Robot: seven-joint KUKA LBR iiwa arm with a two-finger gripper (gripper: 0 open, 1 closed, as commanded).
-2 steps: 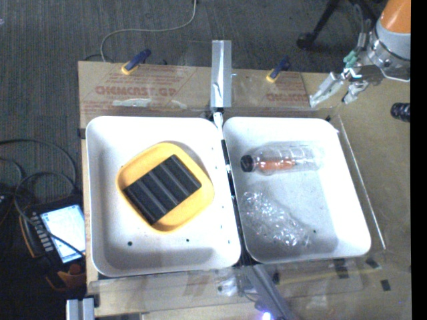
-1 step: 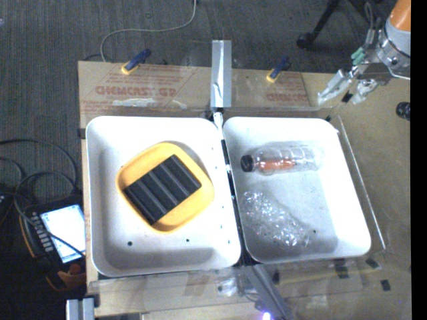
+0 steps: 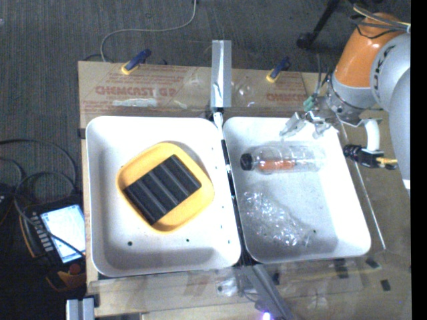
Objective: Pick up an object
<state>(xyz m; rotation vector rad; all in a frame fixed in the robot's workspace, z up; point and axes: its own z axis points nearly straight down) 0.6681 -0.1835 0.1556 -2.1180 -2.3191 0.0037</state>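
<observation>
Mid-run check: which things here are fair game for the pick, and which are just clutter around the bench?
Belongs to the job:
- clear bottle, lying in the right bin
- crumpled clear plastic, same bin
- yellow and black tray, in the left bin
- gripper, above the right bin's far edge

Just lying about:
- two blue clamps on the cardboard
- tablet on the floor

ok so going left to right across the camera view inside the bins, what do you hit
yellow tray with black ribbed insert in the left bin → clear plastic bottle with a dark cap in the right bin → gripper at that bin's far right corner
</observation>
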